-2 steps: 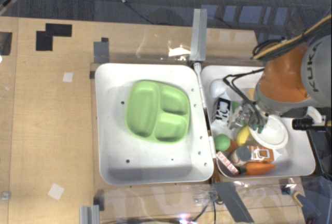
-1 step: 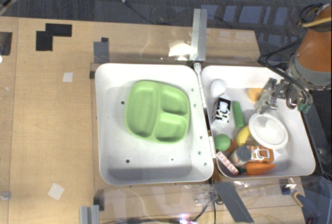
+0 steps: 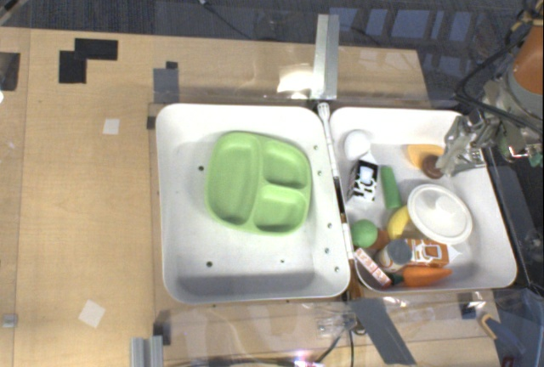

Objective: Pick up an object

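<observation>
My gripper (image 3: pixel 450 160) hangs low over the far right part of the right bin (image 3: pixel 501 225). It is just above an orange piece (image 3: pixel 419 155) with a small brown item (image 3: pixel 432 168) beside it. A white bowl (image 3: pixel 439 213) sits just in front of the gripper. Further left in that bin lie a white cup (image 3: pixel 355 142), a black-and-white carton (image 3: pixel 365 181), a green stick (image 3: pixel 389 185), a green ball (image 3: pixel 364 233) and a yellow lemon (image 3: pixel 398 221). I see nothing held.
A green divided plate (image 3: pixel 257 180) lies in the left bin (image 3: pixel 183 263). At the right bin's front edge lie a carrot (image 3: pixel 422 276), an orange-and-white box (image 3: pixel 430 252), a grey round item (image 3: pixel 398 253) and a pink packet (image 3: pixel 371 266). A metal post (image 3: pixel 326 55) stands behind the divider.
</observation>
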